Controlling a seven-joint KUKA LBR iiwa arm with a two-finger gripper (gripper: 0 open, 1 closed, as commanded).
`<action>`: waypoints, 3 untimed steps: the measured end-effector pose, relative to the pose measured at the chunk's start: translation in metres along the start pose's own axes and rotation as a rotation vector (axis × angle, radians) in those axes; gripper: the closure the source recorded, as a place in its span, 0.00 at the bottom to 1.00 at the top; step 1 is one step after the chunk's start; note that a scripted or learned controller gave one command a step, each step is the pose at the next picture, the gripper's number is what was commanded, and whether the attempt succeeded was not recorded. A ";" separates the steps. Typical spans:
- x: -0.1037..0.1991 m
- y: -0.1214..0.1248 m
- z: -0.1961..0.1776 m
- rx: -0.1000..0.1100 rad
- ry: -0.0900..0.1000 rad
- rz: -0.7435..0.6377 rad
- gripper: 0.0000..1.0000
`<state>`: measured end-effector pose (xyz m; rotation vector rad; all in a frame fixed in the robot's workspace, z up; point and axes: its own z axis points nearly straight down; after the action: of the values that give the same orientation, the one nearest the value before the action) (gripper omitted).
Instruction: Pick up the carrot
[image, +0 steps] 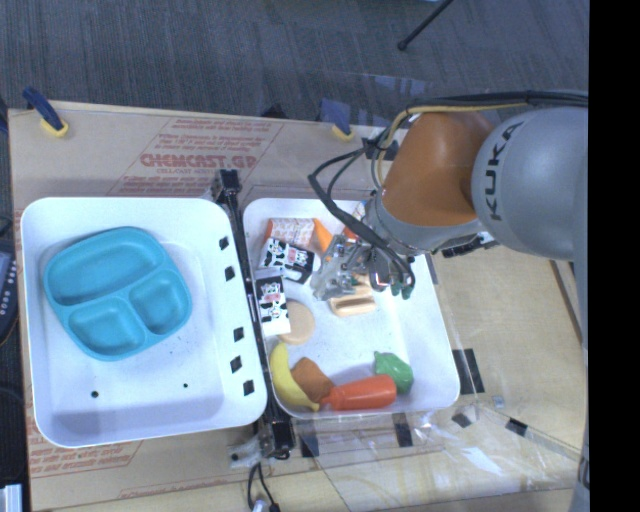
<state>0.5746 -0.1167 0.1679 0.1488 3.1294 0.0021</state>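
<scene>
The arm is reaching in from the right over the right bin; its claw is hanging in the upper middle of that bin, and whether it is apart or together cannot be told, since cabling and wrist are covering it; nothing is showing clamped in it. The carrot is lying on its side along the bin's near wall, well below the claw and apart from it; its green top is pointing right. A banana and a brown item are lying just left of the carrot, touching it; a tan item is sitting just beneath the claw; printed cartons are lying to the claw's left. The left bin is bearing a blue divided tray.
</scene>
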 end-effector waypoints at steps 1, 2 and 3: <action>0.034 -0.071 -0.093 0.007 -0.002 0.156 1.00; 0.082 -0.006 -0.035 0.002 0.011 0.258 1.00; 0.081 -0.007 -0.036 0.003 0.009 0.259 0.00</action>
<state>0.4927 -0.1164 0.2034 0.5535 3.0927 0.0000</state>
